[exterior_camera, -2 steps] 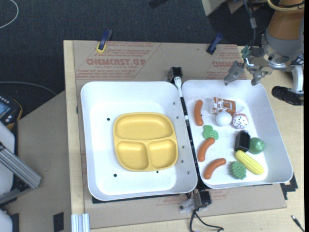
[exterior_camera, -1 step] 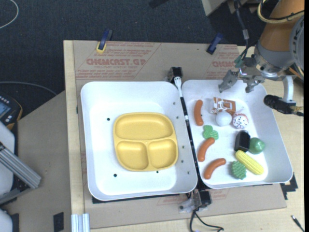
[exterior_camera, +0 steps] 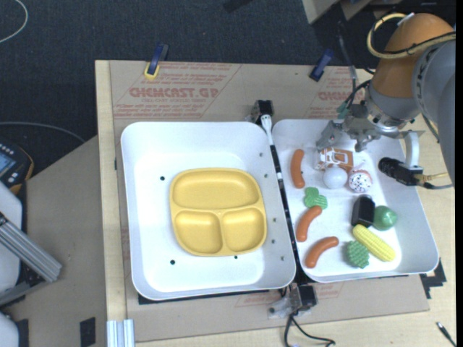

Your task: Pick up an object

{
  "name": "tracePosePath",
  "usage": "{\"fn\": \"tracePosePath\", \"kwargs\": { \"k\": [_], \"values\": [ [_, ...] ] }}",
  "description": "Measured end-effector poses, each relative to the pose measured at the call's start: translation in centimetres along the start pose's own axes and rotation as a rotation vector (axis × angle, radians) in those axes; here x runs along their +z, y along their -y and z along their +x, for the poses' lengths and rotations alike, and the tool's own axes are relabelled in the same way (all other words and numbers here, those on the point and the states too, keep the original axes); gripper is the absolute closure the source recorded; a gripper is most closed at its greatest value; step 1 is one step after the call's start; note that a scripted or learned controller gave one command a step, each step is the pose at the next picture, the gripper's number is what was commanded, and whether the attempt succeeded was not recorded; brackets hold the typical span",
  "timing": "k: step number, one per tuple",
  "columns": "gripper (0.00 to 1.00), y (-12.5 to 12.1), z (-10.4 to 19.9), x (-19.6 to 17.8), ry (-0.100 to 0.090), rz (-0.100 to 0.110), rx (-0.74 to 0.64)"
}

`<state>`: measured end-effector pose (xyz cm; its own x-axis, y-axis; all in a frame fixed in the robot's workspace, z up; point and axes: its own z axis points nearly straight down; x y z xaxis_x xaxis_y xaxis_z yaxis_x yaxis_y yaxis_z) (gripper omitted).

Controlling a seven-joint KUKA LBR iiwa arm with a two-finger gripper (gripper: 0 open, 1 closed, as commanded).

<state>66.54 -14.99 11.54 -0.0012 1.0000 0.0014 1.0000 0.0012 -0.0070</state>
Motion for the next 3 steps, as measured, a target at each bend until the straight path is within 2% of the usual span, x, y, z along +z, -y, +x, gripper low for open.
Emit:
{"fn": "tracePosePath", "kwargs": {
  "k": [1,2,3],
  "values": [
    [0.00,-0.1,0.1,3.0,0.001,-0.008,-0.001],
    [1.00,-0.3,0.1,1.7,0.002,-0.012,-0.001],
    [1.00,-0.3,0.4,-4.8,0.004,-0.017,0.000]
  ]
}}
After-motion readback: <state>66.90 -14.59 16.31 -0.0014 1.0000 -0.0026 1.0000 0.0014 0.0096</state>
